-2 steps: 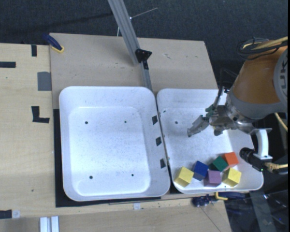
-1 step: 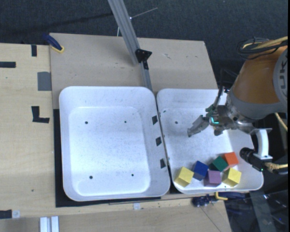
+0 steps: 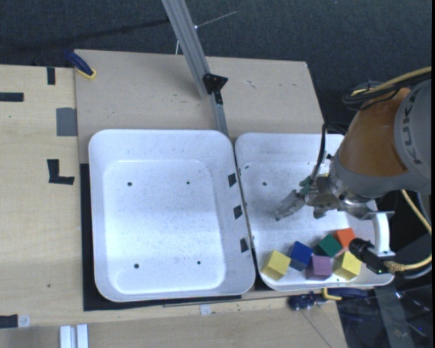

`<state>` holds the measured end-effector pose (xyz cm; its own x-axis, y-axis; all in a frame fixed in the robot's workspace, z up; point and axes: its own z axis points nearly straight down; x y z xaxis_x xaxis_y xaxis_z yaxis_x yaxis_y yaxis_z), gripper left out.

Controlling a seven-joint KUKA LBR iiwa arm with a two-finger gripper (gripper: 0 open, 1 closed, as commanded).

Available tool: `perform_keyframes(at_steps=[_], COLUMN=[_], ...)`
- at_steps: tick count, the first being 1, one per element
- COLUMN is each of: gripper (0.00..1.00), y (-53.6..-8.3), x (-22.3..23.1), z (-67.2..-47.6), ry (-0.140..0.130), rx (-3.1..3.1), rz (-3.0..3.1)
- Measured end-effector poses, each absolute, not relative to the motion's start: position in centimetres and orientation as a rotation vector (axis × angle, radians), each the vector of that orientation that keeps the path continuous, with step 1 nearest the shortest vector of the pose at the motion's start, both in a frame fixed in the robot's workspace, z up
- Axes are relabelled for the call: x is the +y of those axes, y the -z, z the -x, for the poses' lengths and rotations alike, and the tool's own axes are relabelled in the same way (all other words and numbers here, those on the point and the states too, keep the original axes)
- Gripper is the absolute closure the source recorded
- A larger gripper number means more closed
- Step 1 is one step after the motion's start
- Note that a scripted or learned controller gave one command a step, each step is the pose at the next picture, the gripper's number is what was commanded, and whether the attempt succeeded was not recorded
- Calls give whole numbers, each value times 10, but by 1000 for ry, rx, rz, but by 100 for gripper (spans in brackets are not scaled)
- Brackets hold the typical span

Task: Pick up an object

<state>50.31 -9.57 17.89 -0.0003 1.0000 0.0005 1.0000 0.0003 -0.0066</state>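
Several small coloured blocks lie along the near edge of the right bin (image 3: 275, 158): a yellow block (image 3: 277, 264), a blue block (image 3: 300, 255), a purple block (image 3: 321, 266), a green block (image 3: 329, 246), an orange block (image 3: 345, 236) and a second yellow block (image 3: 349, 264). My gripper (image 3: 288, 206) hangs over the middle of the right bin, pointing down and to the left. It is above and to the left of the blocks, apart from them. I see nothing held in it.
The left bin (image 3: 101, 194) sits beside the right one, with a raised rim between them. A slanted metal rod (image 3: 192, 42) with a black clamp (image 3: 214, 83) crosses the bench behind the bins. The arm's grey and orange body (image 3: 380, 151) covers the right bin's far right corner.
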Motion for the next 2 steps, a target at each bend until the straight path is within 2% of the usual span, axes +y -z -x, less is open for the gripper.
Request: perform_keyframes(at_steps=[2], gripper=[0], y=[-90], x=[-101], z=[-495], ry=[-5], rx=[-2220], rz=[2218])
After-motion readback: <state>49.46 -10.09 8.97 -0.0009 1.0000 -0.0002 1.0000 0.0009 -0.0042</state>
